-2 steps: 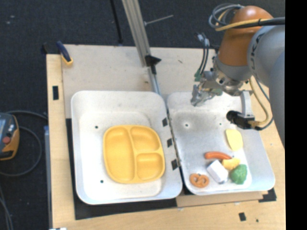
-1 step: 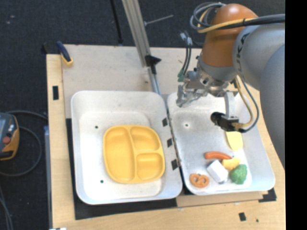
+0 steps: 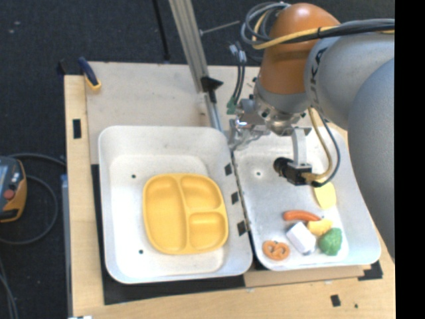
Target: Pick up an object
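Overhead slanted view of the wooden bench (image 3: 133,92) bearing two shallow white bins. The left bin (image 3: 119,145) holds a yellow three-compartment plastic tray (image 3: 186,212). The right bin (image 3: 358,205) holds, clustered at its near end, an orange carrot-shaped toy (image 3: 301,215), a yellow wedge (image 3: 325,195), a white block (image 3: 300,237), a green broccoli-like toy (image 3: 331,240) and a brown pretzel (image 3: 275,249). The gripper (image 3: 247,133) hangs over the bins' shared far rim; whether it is apart or together cannot be told.
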Controlling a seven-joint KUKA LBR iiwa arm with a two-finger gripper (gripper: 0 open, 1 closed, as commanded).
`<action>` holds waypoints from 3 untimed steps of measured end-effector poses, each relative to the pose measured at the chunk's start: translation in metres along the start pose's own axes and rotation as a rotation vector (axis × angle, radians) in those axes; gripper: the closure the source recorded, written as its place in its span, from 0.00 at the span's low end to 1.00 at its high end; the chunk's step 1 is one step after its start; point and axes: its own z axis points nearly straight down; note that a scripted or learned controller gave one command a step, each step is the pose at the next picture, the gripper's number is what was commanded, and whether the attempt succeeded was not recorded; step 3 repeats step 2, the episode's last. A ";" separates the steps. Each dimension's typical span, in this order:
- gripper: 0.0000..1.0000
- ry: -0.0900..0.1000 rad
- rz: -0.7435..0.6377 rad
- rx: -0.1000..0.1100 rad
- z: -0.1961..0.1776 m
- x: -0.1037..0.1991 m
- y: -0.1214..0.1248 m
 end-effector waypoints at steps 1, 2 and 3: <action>1.00 0.000 0.000 0.001 -0.004 0.042 -0.012; 0.00 -0.002 0.004 0.001 -0.004 0.039 -0.011; 0.00 -0.002 0.004 0.001 -0.004 0.039 -0.011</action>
